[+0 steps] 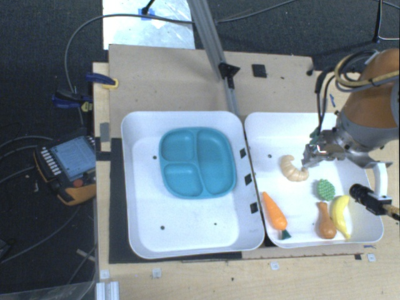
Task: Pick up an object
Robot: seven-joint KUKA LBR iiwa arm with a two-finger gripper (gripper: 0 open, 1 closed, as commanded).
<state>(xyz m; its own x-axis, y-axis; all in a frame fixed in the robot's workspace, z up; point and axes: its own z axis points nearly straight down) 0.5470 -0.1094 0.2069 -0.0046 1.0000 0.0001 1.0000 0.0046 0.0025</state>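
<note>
Where the right bin holds the toys, I see a pale croissant near its middle, with the gripper just beside the croissant's right end; whether its fingers are spread or pressed together I cannot tell. Further right lie a green piece, a yellow banana and a brown drumstick, close together. An orange carrot lies near the bin's left wall. A blue divided plate sits in the left bin.
</note>
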